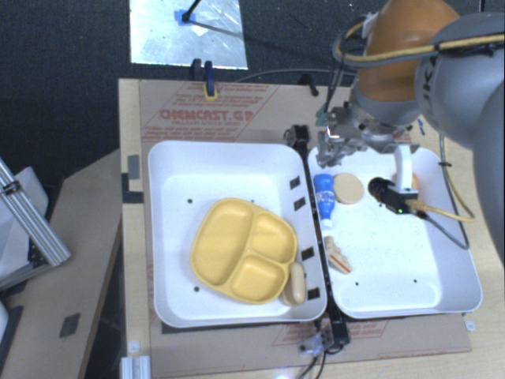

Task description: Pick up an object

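Worktop (237, 105) carried both bins. Left bin (181, 172): yellow divided tray (237, 247) sat about centre, with a beige lump (296, 283) touching its rim at 4 o'clock, near the inner wall. I'd guess nobody was after those, since the arm (465, 61) reached over the other side.

Right bin (394, 267): blue-and-white tube (324, 198) lay at 10 o'clock, lengthwise along the left wall. A small orange-and-pale piece (338, 256) lay at the tube's 6 o'clock, apart from it. A tan disc (348, 189) lay just beside the tube at its 3 o'clock.

Jaws hung over that bin's 11 o'clock corner, at 12 o'clock of the tube and disc. I couldn't tell whether they were released or clenched, and saw nothing in them. My read: they were lined up for that pair. The wall beside the tube left little clearance, so the disc looked the easier pick.
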